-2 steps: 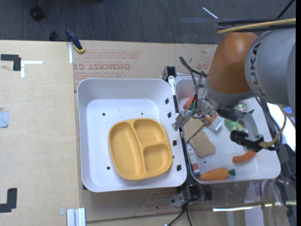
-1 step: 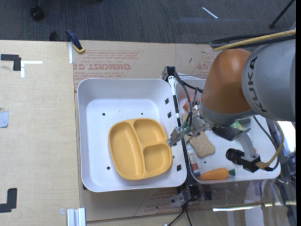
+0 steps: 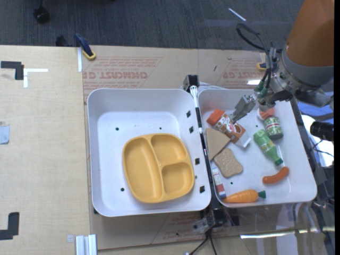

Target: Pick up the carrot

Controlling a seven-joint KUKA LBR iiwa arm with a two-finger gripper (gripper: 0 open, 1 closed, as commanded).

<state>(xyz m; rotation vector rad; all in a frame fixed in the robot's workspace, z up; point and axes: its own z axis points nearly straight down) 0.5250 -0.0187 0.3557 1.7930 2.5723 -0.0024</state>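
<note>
While jaws [image 3: 245, 106] hover, carrot [image 3: 243, 196] lies apart.

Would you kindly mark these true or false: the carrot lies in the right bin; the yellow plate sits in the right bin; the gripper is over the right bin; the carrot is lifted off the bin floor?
1. The carrot lies in the right bin. True; it is near the front wall.
2. The yellow plate sits in the right bin. False; it is in the left bin.
3. The gripper is over the right bin. True; near the back.
4. The carrot is lifted. False; it rests on the bin floor, apart from the gripper.
</note>
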